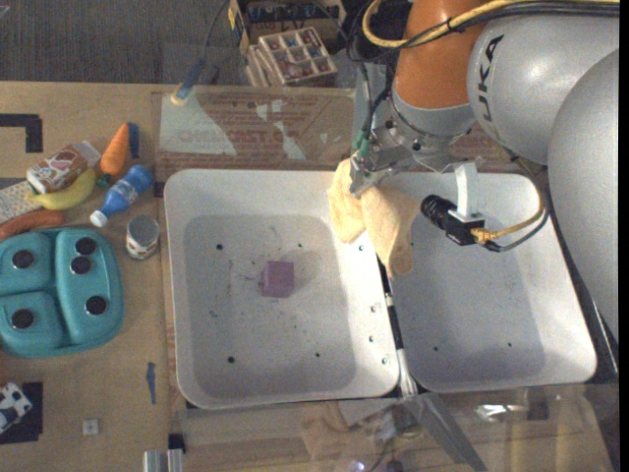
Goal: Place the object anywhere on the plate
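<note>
Holding a limp yellow cloth [369, 219] pinched in the gripper [360, 177] over the bins' shared rim, I'd lift it clear before seeking a plate.

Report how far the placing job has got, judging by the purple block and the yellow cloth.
Done: nothing looks placed; I can make out no plate in either bin. The purple block lies alone on the left bin floor. In hand: the end effector sits at the top of the yellow cloth, which drapes over the divide between the bins; a firm grasp is unclear. Left: the placing itself.
</note>
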You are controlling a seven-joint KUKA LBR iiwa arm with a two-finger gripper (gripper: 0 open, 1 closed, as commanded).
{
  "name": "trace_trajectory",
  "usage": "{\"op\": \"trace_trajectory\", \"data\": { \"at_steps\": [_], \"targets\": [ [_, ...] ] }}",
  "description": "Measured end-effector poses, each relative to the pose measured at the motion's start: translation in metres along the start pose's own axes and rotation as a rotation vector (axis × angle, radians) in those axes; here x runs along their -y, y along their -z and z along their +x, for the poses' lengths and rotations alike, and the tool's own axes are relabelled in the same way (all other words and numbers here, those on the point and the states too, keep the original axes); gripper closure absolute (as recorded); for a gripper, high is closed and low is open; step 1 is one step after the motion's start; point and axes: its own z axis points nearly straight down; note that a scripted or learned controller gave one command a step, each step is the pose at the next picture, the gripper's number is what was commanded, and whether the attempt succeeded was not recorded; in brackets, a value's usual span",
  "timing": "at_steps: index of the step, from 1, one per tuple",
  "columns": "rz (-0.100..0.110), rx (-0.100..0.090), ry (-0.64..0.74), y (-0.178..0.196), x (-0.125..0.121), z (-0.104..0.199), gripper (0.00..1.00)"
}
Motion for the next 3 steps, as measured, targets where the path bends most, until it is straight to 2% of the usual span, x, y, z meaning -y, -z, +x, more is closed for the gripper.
{"op": "trace_trajectory", "data": {
  "at_steps": [1,2,3],
  "targets": [
    [0.004,-0.002,0.195,-0.003,0.009,0.078,1.0],
    [0.0,0.0,0.121,-0.002,-0.007,-0.016,1.0],
    [0.004,-0.003,-0.005,-0.034,0.062,0.021,1.0]
  ]
}}
